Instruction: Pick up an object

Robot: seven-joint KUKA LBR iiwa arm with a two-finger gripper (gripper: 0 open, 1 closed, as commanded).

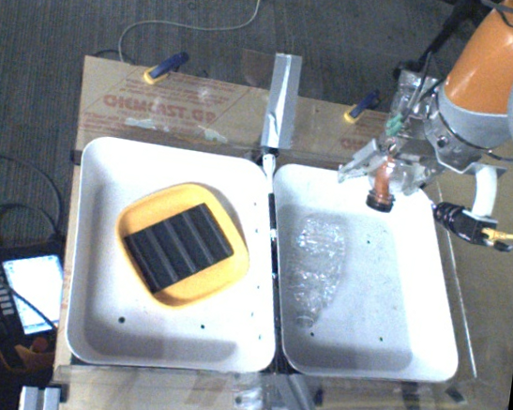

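We see the end effector [386, 175] above the right bin's [432, 300] far edge, clenched on a small copper-coloured object [383, 187]. A clear plastic bottle [315, 266] lies in that bin.

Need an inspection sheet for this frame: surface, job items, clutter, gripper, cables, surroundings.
Surface: two white bins, left bin and right bin, on a cardboard sheet.
Job's things: yellow tray with black ribbed insert in left bin; clear plastic bottle lying in right bin.
Clutter: blue-yellow clamps on the cardboard.
Gripper: over right bin's far edge; state unclear.
Cables: white cable on the floor.
Surroundings: lit screen device at left.
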